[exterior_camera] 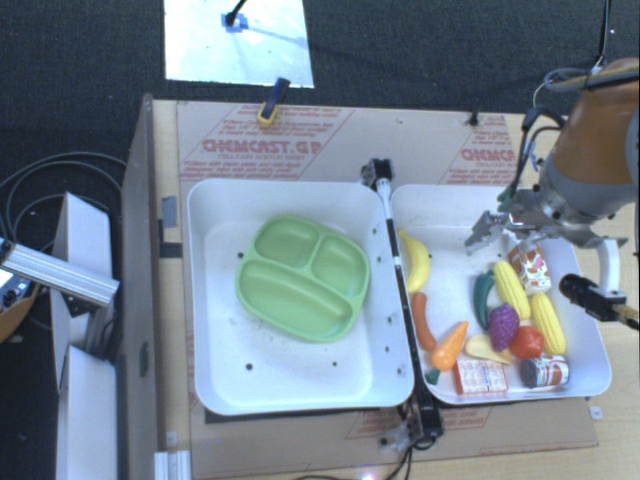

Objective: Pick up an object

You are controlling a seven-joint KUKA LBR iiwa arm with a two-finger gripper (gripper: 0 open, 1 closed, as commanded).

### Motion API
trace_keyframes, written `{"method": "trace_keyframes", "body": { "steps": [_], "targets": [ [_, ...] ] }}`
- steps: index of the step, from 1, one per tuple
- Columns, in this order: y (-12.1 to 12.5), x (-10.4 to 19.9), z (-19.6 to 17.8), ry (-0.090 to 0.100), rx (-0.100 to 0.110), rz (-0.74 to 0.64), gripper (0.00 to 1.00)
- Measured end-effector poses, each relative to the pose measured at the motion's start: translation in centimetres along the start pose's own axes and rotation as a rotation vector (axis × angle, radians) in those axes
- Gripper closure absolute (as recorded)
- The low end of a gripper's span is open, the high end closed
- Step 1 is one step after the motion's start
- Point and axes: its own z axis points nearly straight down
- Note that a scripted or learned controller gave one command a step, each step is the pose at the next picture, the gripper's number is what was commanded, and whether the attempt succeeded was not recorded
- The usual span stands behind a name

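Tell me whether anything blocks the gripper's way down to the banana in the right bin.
Nothing visible does. The gripper hangs over bare floor in the right bin, and the banana lies to its left against the divider, uncovered. The nearest neighbour, a sausage, lies below it in the view, off that path.

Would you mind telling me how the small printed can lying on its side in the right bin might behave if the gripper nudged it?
The small printed can lies on its rounded side, so it would probably roll. The right white bin wall beside it should stop it soon.
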Motion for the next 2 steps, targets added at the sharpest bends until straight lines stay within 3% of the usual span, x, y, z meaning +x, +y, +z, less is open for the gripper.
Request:
{"method": "trace_keyframes", "body": {
  "steps": [1, 2],
  "targets": [
    [0.8, -3.5, 9.9, -0.005, -0.015, -0.001, 0.00],
    [-2.8, -3.6, 12.5, 0.000, 0.002, 0.004, 0.00]
  ]
}}
